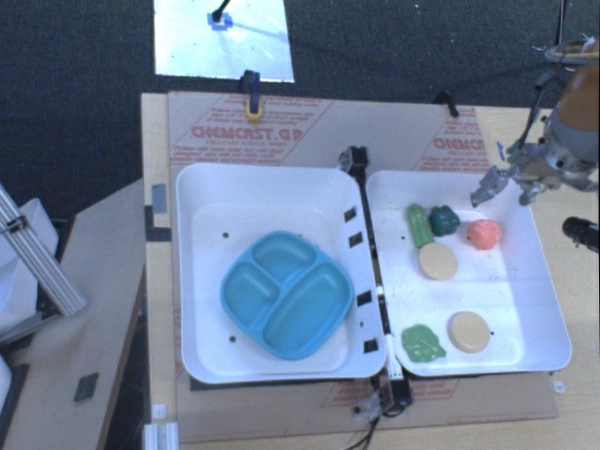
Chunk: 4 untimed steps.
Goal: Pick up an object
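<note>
Camera view: claw (507,187) spread open, empty, above right bin's (544,279) far edge.

One fixed camera looks down at a slant, seemingly from moderate height, on both white bins (281,181).

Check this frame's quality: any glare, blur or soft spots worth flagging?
Camera view: the shiny metal sheet at the top glares pale; the two-finger gripper and grey arm at right look soft and blurred; the blue divided plate and white bins are evenly lit, with faint shadows.
</note>
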Tool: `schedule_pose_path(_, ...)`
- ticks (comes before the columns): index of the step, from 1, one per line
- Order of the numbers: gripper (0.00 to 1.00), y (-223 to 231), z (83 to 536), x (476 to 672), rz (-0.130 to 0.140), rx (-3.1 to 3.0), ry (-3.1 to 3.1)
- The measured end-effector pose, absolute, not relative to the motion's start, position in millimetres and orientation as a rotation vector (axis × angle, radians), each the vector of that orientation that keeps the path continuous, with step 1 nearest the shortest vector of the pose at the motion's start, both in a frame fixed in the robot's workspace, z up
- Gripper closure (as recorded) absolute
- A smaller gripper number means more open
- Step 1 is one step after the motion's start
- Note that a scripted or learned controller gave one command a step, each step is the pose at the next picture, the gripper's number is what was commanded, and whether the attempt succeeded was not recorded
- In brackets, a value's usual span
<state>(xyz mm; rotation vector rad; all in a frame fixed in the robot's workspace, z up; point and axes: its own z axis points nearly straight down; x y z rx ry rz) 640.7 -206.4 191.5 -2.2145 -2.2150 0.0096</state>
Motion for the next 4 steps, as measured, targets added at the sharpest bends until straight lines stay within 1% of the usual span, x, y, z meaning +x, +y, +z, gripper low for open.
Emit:
schedule_pose_path(1, 0.00, -206, 200, 643.9, -0.002, -2.219, -2.226)
schedule_pose_path(2, 0.00, -202, 159, 643.3, 0.000, -2.216, -2.229)
schedule_pose_path(3, 0.00, -206, 106, 651.4, -0.009, -2.221, -2.235)
schedule_pose_path(4, 0.00, -206, 85, 653.0, -0.003, -2.217, -2.232)
